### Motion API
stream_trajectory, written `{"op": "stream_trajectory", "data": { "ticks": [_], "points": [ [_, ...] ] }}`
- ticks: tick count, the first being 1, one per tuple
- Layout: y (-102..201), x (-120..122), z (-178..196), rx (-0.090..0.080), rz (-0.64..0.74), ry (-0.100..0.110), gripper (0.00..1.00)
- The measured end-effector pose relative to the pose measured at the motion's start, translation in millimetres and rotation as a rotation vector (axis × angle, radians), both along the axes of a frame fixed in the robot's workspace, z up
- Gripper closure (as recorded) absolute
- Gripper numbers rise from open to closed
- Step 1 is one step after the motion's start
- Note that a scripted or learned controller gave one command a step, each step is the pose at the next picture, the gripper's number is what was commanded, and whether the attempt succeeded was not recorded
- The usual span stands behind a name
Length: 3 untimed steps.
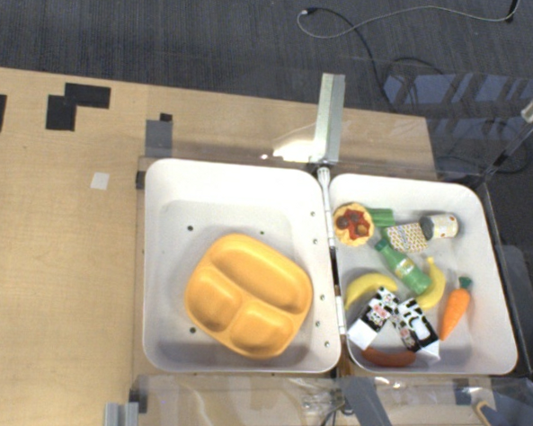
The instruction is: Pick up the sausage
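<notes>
Since the sausage [389,357] lies flat near the front wall of the right bin [500,294], with its long side running left to right, a grab must come down from above. A black-and-white carton [395,320] rests partly on it and blocks the way. A banana [370,286] and carrot [456,311] sit close by.

Sausage [386,357] at right bin's [495,267] front edge, seemingly under carton [402,322].
</notes>
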<state>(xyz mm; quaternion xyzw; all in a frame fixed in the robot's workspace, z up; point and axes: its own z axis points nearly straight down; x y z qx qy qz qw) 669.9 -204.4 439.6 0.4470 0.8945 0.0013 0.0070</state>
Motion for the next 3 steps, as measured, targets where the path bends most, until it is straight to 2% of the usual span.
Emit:
{"op": "stream_trajectory", "data": {
  "ticks": [1, 2, 3],
  "points": [
    [0, 0, -1, 0.0, 0.0, 0.001, 0.0],
    [1, 1, 13, -0.003, 0.004, -0.011, 1.0],
    [2, 3, 28, -0.006, 0.007, -0.023, 1.0]
  ]
}}
